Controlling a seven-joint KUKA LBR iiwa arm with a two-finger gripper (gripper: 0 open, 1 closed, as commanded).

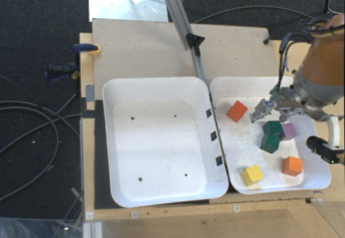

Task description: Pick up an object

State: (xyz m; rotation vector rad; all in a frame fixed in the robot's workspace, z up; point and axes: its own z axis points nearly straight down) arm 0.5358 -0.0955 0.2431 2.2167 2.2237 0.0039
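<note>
Several small blocks lie in the right bin [312, 180]. An orange-red block [236, 111] sits near its left side, a dark green block [271, 135] in the middle with a purple block [288, 130] touching its right side, an orange cube [292, 165] toward the front right and a yellow cube [251, 175] at the front. My gripper [262, 110] hangs over the bin between the orange-red block and the green block, its fingers spread apart with nothing between them. The arm's orange band [326, 61] is above it to the right.
The left bin [116, 123] stands beside the right one, with black clips along the shared rim [213, 135]. A slanted metal pole [178, 10] crosses the back of the bench. Cables lie on the dark floor at left.
</note>
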